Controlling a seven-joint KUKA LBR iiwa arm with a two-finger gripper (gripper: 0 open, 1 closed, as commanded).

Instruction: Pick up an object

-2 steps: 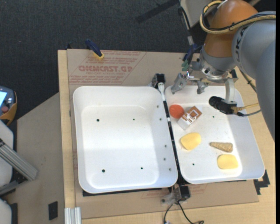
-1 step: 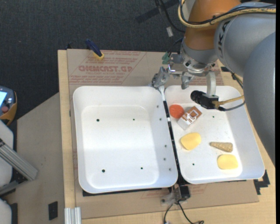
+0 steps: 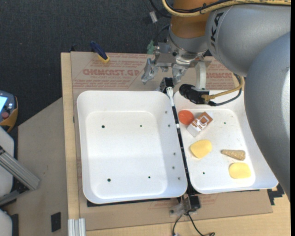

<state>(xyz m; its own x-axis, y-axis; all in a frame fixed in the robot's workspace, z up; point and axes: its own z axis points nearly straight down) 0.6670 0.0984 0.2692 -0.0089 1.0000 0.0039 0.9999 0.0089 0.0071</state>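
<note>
Gripper (image 3: 161, 73) first: I see it at the top of the camera view, hanging over the cardboard sheet (image 3: 115, 69) just beyond the far rims of the two bins, close to the seam where they meet. Its metal fingers are spread apart and point down toward the board, with nothing between them. Above it I can make out the orange band (image 3: 189, 9) and the broad grey arm (image 3: 262, 60), which comes in from the right and covers part of the right bin (image 3: 258, 182).

Everything I could pick lies in that right bin, nearer the camera than the hand and to its right. Closest to the hand is an orange ball (image 3: 185, 116), just inside the bin's far left corner. Touching it on the right is a small brown and white block (image 3: 201, 122), tilted. Further toward me sits a yellow lump (image 3: 201, 149), and beside it, apart, a tan cone-shaped piece (image 3: 233, 154) lying on its side. A second yellow piece (image 3: 239, 170) lies nearest the front rim.

I see the left bin (image 3: 87, 147) showing its white floor with a few dark dots. A blue and yellow clip (image 3: 99, 51) rests on the far left edge of the cardboard, well apart from the hand.
</note>
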